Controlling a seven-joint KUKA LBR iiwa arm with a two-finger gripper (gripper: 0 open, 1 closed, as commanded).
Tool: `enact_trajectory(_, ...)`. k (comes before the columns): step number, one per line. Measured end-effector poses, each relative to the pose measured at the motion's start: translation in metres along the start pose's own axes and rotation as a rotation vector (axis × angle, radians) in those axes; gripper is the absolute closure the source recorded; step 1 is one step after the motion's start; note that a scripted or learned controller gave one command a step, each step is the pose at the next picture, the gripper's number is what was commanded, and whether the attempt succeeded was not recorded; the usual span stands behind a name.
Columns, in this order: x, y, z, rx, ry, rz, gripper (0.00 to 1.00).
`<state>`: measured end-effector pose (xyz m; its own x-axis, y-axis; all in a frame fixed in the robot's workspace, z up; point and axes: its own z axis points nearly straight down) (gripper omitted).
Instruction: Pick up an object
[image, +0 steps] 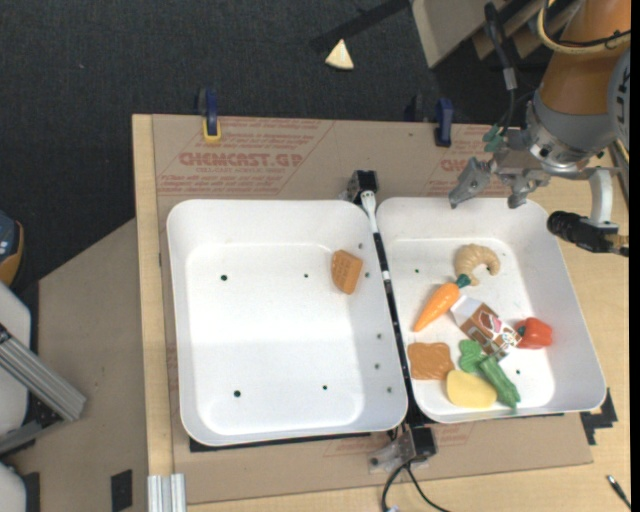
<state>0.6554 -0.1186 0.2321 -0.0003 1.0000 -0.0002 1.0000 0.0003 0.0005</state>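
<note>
The tool (492, 187) hangs above the far edge of the right bin (575, 300), near that bin's back rim, with its two fingers (468, 186) spread apart and nothing between them. Above it sits the grey wrist with the orange band of the arm (590, 40), which comes in from the right side.

Taking the right bin as the landmark, all but one of the toys lie inside it. A croissant (477, 259) rests toward its back, closest to the tool but clear of it. Just in front of the croissant, nearer the bin's left wall, lies a carrot (437, 303) on a slant, its green top pointing toward the croissant. Toward the bin's middle sits a small brown and white packet (484, 329), and just to its right, touching or nearly so, is a red tomato (535, 333). At the bin's front left is a slice of toast (430, 360). Beside the toast, toward the front rim, a yellow lemon-like piece (468, 390) lies against a green vegetable (489, 370) that stretches across it.

Left of the right bin, across the black divider strip, the left bin (200, 300) holds one tan bread-like piece (346, 270), close to its right wall and toward the back. Both bins stand on a brown board on the table (90, 300).
</note>
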Motion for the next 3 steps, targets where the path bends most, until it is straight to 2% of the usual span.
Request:
enact_trajectory(1,0.011,-0.074,0.032,0.009,0.002,0.003,0.0)
enact_trajectory(2,-0.023,-0.085,0.119,0.009,0.001,0.005,0.0)
enact_trajectory(3,-0.072,-0.073,0.149,0.0,-0.003,0.003,0.0)
